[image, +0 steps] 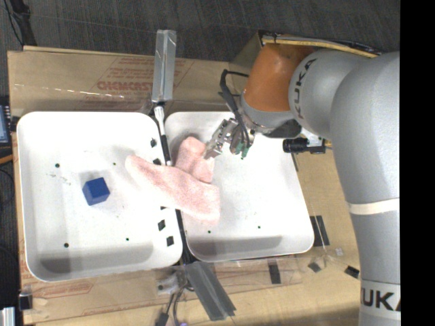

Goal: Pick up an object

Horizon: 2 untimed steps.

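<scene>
A pink cloth lies draped over the divider between the two bins, one end in the left bin and the bulk in the right bin. A small blue cube sits in the left bin. My gripper hangs over the upper part of the right bin, just right of the cloth's upper end, with its fingertips close to the cloth's edge. I cannot see anything held in it.
A grey metal bar rises behind the bins at the divider. The grey arm with its orange band fills the right side above the right bin. Brown cardboard lies under the bins.
</scene>
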Each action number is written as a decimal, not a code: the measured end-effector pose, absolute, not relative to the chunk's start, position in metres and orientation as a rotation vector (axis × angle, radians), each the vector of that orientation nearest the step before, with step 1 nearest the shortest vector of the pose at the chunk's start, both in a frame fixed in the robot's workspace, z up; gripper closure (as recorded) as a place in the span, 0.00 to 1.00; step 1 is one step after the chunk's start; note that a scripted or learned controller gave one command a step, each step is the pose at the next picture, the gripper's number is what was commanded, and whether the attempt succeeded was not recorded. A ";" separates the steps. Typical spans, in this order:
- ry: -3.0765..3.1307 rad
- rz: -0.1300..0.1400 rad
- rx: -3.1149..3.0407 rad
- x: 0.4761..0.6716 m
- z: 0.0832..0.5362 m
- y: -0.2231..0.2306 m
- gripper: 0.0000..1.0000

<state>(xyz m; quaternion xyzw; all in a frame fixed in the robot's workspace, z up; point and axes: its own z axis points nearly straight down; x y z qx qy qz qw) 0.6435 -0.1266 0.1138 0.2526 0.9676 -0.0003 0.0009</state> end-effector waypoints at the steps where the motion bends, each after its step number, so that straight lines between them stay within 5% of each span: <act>1: 2.989 0.000 0.961 0.650 0.109 -0.100 0.00; 2: 3.047 -0.001 0.772 0.630 0.103 -0.089 0.00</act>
